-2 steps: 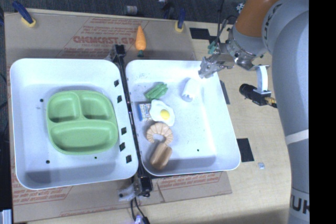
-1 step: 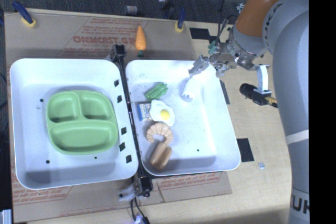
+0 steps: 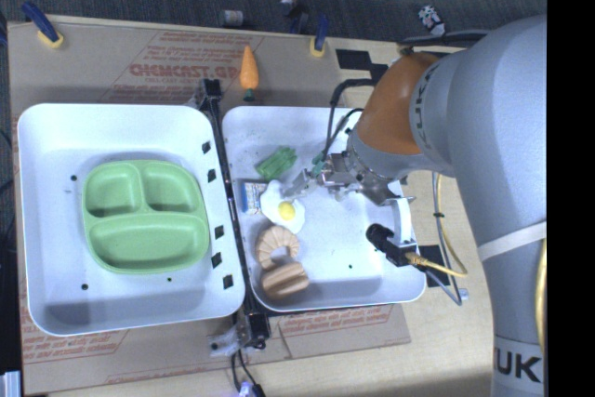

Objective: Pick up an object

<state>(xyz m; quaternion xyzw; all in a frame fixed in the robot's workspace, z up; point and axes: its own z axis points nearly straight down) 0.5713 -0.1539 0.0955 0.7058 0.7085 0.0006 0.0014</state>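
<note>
Gripper [image 3: 302, 184] hangs low over the fried egg toy [image 3: 284, 211], apparently targeting it; we cannot tell its grip state.

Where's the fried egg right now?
The fried egg lies in the right bin, near its left wall, just above the croissant and below the green toy.

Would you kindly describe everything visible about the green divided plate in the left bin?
The pale green plastic-looking plate with rounded corners lies flat on the floor of the left shallow white bin, roughly centred. It has three compartments: two smaller ones along the far side and one wide one along the near side, split by raised ridges. It looks matte and carries nothing. Only the bin floor touches it.
</note>
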